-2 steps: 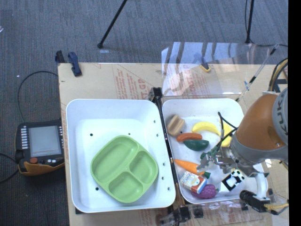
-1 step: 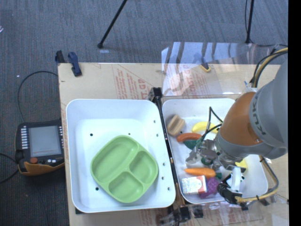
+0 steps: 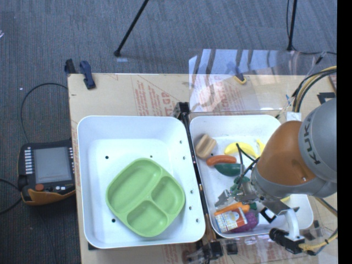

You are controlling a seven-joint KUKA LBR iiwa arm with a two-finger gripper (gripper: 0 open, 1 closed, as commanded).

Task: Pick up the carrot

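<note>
We see the gripper point(image 3: 237, 194) low in the right bin point(image 3: 234, 122), arm coming in from the right w/ its orange band above. The carrot point(image 3: 233, 207) lies just below the fingertips, touching or nearly so, on top of a juice carton point(image 3: 229, 220). Can't tell if it's gripped or if the tool is open. Nearby: hot dog point(image 3: 221, 160), banana point(image 3: 240, 149), bread piece point(image 3: 205, 145). Left bin point(image 3: 93, 131) holds 1 green 3-section plate point(image 3: 145, 196).

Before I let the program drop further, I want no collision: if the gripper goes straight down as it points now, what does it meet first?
Most likely the carrot, lying directly under the gripper, against the juice carton. Depth is unclear from this slanted view.
</note>
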